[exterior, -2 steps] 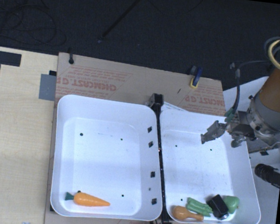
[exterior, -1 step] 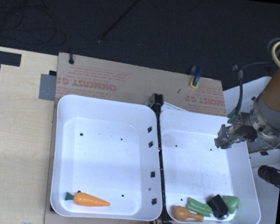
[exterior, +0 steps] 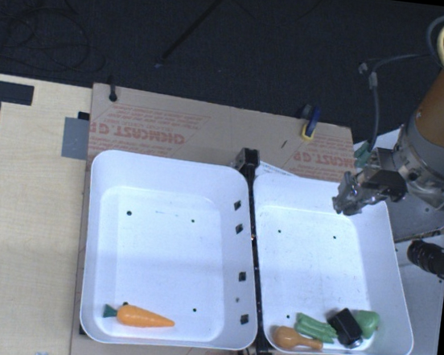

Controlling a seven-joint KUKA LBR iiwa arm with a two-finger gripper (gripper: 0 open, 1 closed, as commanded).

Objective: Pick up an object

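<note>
- Gripper (exterior: pixel 350 199): hovered at the right bin's (exterior: pixel 317 258) 1 o'clock rim; whether open or closed, cannot tell.
- Carrot (exterior: pixel 143 316): left bin (exterior: pixel 165 238), 7 o'clock.
- Green vegetables (exterior: pixel 317 328), black block (exterior: pixel 346 326), tan pear-shaped piece (exterior: pixel 295 339): right bin, 5 o'clock.

Both bins, the left bin (exterior: pixel 106 198) and the right bin (exterior: pixel 392 272), look like smooth, faintly glossy white plastic. At seven o'clock in the left one the carrot (exterior: pixel 143 316) has a bright, slick plastic sheen. At five o'clock in the right one, the green vegetable (exterior: pixel 316 327), tan pear-shaped piece (exterior: pixel 292 338) and black block (exterior: pixel 346 325) look moulded plastic too. Beneath lies matt brown cardboard (exterior: pixel 196 129) printed in red, on a pale wood-grain surface (exterior: pixel 13 226). The pincer (exterior: pixel 347 202) looks dull grey metal.
</note>
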